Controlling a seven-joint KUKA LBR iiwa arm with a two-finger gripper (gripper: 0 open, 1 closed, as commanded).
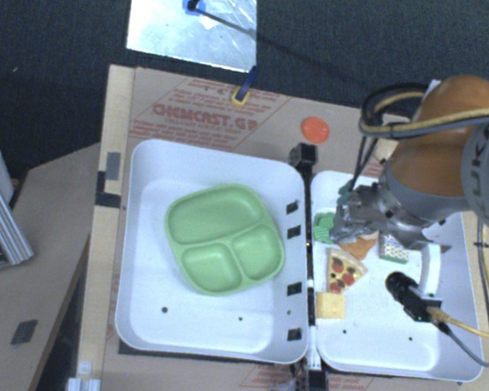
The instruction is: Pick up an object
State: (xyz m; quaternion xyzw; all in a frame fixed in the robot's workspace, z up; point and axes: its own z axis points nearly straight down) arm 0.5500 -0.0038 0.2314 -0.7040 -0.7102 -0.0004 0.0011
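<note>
My gripper [348, 230] hangs low over the left part of the right bin [384, 359], just above a cluster of small toy foods. An orange piece [361, 246] lies right under it, a green piece [323, 220] at its left, and a pizza slice [343, 271] just in front. A yellow block [331, 306] sits nearer the bin's front. A small patterned tile [393, 249] lies to the right of the orange piece. The arm's bulk hides the fingers.
A green divided plate [223, 238] lies in the left bin [147, 312]. A black divider [305, 244] runs between the bins. A black cylinder with a yellow cable [411, 297] hangs off the wrist over the right bin. An orange disc [315, 130] rests behind the bins.
</note>
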